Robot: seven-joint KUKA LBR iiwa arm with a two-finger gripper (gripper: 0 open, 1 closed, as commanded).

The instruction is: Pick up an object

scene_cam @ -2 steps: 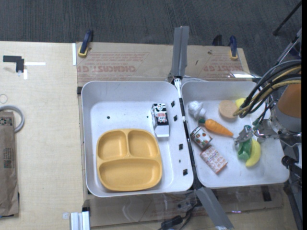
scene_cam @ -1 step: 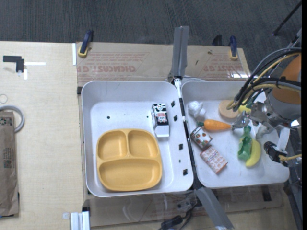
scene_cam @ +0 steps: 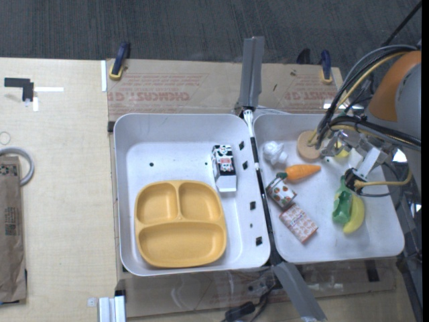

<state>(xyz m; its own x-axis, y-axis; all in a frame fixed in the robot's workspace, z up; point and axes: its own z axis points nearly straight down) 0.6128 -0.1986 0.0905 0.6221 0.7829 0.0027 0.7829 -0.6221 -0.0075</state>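
The right bin [scene_cam: 375, 247] holds an orange carrot [scene_cam: 303, 172], a white crumpled item [scene_cam: 273, 153], a round tan disc [scene_cam: 308, 145], a small strawberry-print box [scene_cam: 281, 193], a pink carton [scene_cam: 298, 223], a green toy [scene_cam: 342, 205] and a yellow banana [scene_cam: 355, 217]. My gripper [scene_cam: 333, 150] hangs over the bin's back part, just right of the disc and above the green toy. A small yellow item [scene_cam: 342, 153] shows partly beside it. Nothing can be made out between its tips.
The left bin [scene_cam: 127, 180] holds a yellow divided plate [scene_cam: 179, 223] and a small black-and-white carton [scene_cam: 224, 168]. A grey divider bar [scene_cam: 251, 72] stands between the bins at the back. Cables [scene_cam: 362, 66] loop over the right bin's far corner.
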